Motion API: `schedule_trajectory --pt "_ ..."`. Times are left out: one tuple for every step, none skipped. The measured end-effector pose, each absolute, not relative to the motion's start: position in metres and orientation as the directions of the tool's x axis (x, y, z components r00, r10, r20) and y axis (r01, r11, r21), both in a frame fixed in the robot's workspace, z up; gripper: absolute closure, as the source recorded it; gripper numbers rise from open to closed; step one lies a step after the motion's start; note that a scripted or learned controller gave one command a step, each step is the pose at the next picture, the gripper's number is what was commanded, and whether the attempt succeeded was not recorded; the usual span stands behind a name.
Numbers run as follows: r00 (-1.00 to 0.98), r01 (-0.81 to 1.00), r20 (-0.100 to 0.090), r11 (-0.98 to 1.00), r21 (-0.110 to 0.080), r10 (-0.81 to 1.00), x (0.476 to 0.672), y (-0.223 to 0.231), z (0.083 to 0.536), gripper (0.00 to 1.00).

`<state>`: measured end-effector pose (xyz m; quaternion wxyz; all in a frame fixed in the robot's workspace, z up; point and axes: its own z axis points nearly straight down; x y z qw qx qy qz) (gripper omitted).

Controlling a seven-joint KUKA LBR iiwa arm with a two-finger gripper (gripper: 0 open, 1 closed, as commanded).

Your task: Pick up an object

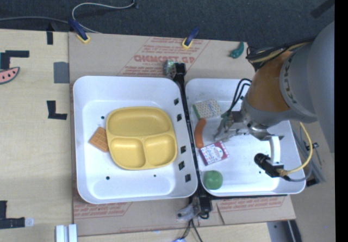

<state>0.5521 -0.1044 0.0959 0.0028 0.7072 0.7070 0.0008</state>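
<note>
My gripper [222, 129] hangs over the middle of the right bin [244, 181], its fingers pointing left and down. Just left of it an orange carrot-like stick [199, 132] lies along the bin's left wall. A red and white packet [213, 153] lies directly below the gripper's tip. Above it sits a pale patterned square [207, 109]. A green ball [212, 179] rests in the bin's near left corner. Nothing shows between the fingers.
The left bin [87, 126] holds a yellow divided plate [142, 137] with an orange cracker [99, 139] tucked at its left edge. A black divider with clips runs between the bins. Cables and a black fitting [270, 165] hang off the wrist over the right bin.
</note>
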Motion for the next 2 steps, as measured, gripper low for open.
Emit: schedule_trajectory --pt "0.000 1.000 -0.003 0.000 0.005 1.000 0.552 -0.104 0.096 0.00" --pt "0.000 1.000 -0.003 0.000 0.004 1.000 0.600 -0.100 0.086 0.00"
